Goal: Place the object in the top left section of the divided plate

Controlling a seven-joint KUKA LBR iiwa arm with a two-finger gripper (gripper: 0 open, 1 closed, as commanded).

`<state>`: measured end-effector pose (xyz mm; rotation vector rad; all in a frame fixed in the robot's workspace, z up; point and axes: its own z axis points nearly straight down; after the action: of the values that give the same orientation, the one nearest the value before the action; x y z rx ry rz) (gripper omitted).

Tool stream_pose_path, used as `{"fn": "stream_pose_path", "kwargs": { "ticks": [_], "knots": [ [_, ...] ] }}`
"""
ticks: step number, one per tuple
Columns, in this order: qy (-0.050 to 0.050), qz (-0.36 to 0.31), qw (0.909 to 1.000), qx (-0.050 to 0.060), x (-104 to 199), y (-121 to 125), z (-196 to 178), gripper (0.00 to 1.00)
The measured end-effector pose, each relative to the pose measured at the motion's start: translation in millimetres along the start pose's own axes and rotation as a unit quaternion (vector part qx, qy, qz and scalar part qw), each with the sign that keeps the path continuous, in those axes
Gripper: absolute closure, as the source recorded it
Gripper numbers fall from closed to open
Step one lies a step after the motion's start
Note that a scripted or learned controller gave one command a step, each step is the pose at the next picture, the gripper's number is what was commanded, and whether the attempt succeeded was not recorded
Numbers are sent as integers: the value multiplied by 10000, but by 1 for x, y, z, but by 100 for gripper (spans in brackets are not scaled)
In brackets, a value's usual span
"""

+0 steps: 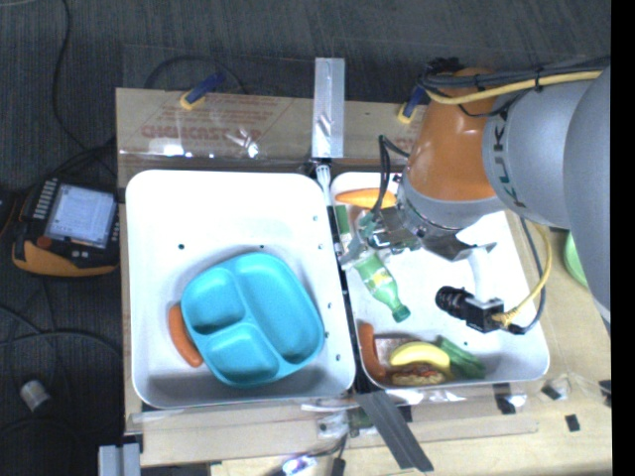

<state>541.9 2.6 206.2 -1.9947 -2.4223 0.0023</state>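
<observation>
Meanwhile, left bin (pixel 149 206) holds blue plate (pixel 253 315).

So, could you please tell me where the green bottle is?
The green bottle lies in the right bin near its left wall, just below the gripper, above the banana.

Hot dog (pixel 182 337) in left bin (pixel 159 206), touching plate's left edge. Right bin (pixel 526 350): banana (pixel 417 353) on sandwich (pixel 422 374) at near wall, green vegetable (pixel 462 357) just beside, red item (pixel 366 339) near left wall. Orange item (pixel 355 196) at far corner. Handheld screen (pixel 71 221) on floor, left of table (pixel 218 119). Metal strip (pixel 328 107) upright between bins.
</observation>
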Motion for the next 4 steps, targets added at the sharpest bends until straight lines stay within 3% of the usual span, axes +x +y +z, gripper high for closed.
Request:
{"fn": "stream_pose_path", "kwargs": {
  "ticks": [1,2,3,4],
  "knots": [
    [-21,-193,9998,2,-64,23,1,100],
    [-22,-1630,9866,-2,-134,2,16,100],
    [-33,-2475,9689,-14,-212,34,-20,100],
    [-32,-2476,9689,-14,-212,34,-20,0]
  ]
}}
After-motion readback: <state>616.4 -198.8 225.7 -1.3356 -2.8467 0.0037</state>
